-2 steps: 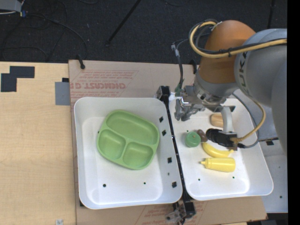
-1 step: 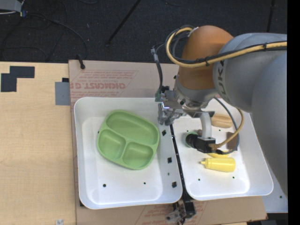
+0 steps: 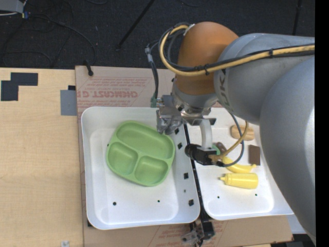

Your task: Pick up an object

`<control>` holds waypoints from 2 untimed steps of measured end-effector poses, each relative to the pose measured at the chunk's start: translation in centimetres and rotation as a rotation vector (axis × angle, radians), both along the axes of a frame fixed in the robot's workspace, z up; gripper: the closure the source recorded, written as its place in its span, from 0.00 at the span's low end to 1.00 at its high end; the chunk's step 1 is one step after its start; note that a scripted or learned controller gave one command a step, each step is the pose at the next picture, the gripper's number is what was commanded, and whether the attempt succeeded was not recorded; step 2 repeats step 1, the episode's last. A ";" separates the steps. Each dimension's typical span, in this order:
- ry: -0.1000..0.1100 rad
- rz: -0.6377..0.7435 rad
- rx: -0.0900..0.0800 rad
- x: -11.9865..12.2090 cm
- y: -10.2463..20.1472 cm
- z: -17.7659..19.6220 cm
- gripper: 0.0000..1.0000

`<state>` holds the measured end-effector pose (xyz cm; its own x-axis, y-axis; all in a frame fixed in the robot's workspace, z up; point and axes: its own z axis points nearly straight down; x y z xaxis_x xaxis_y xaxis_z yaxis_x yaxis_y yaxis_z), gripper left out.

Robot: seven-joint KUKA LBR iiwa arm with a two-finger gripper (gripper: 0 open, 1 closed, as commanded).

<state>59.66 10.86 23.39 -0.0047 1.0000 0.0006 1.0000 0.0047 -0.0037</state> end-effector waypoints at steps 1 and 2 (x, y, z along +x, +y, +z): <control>0.001 -0.002 -0.001 0.0 -0.2 0.0 0.00; 0.001 -0.002 -0.001 0.0 -0.2 0.0 0.00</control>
